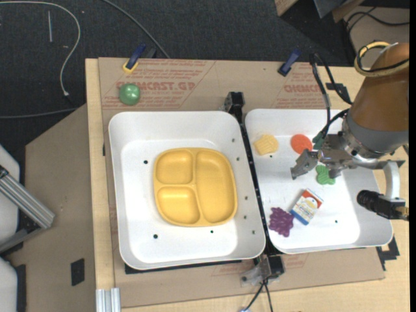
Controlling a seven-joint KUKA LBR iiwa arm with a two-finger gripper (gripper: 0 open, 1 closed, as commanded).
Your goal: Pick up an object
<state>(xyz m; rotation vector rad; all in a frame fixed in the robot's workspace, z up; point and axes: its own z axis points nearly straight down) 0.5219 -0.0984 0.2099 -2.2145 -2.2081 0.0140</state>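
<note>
Camera view looks down on a brown cardboard-covered bench [182, 80] carrying two shallow white plastic bins side by side. The left bin [130, 194] holds one thing: a yellow plastic plate with three compartments [195, 187], sitting flat near the bin's middle. The right bin [344, 233] holds five small things, well spread out. And here's the single grey arm with its orange band [383, 90], reaching in from the right and hanging over the upper right part of that bin. Its two-finger gripper [313, 164] sits low among the objects; whether the fingers are spread or pressed together I cannot tell, and nothing is seen pinched between them.

Now the count in the right bin: one small white, blue and orange carton [305, 207] lying tilted near the middle, one purple bunch of toy grapes [281, 220] just beside its lower left, one pale yellow ridged toy piece [266, 144] near the upper left, one orange-red round piece [299, 142] near the gripper's upper left, and one green piece [324, 175] right at the gripper, partly hidden.

Outside the bins, one green ball [130, 94] rests on the cardboard, with two blue clamps, one at left [135, 57], one at right [288, 62], on the back edge.
</note>
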